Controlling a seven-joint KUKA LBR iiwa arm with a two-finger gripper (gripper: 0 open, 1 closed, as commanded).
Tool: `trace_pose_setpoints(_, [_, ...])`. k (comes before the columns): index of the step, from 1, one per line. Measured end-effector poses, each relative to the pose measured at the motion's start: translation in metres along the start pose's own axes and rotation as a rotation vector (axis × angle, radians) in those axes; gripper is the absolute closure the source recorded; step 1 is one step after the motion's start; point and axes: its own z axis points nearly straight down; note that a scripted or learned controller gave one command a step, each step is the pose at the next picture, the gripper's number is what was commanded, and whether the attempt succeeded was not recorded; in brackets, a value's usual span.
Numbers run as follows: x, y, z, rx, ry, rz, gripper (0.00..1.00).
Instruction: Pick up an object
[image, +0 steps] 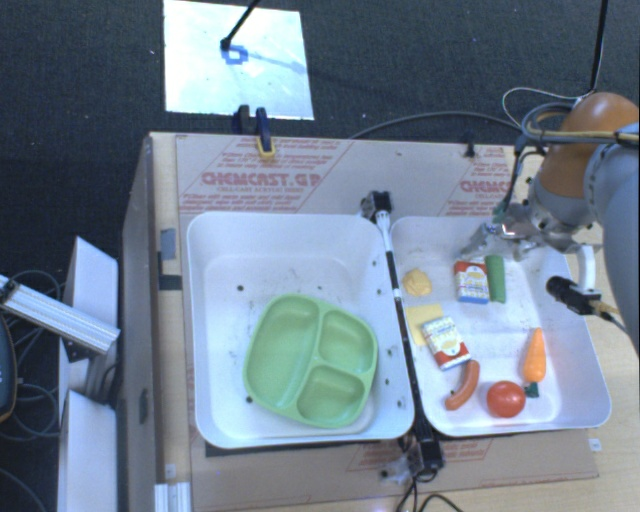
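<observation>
The right bin (590, 400) holds several toy foods: a pale yellow lump (417, 283), a red and white carton (470, 282) with a green stick (496, 279) beside it, a yellow cheese slice (422, 318), a red and white packet (446, 343), a sausage (462, 385), a tomato (506, 399) and a carrot (535, 355). My gripper (497, 238) hangs over the far part of this bin, just behind the carton and the green stick. Nothing shows in its grasp.
The left bin (215, 300) bears a green divided plate (312, 358). A black rod (392, 262) runs along the seam between the bins. A black part of the arm (570, 295) sticks out over the right bin's right edge. Cables loop behind the arm.
</observation>
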Motion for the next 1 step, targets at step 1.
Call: trace_pose_setpoints(1, [0.0003,0.0019,-0.0125,-0.005,-0.002,-0.004,1.00])
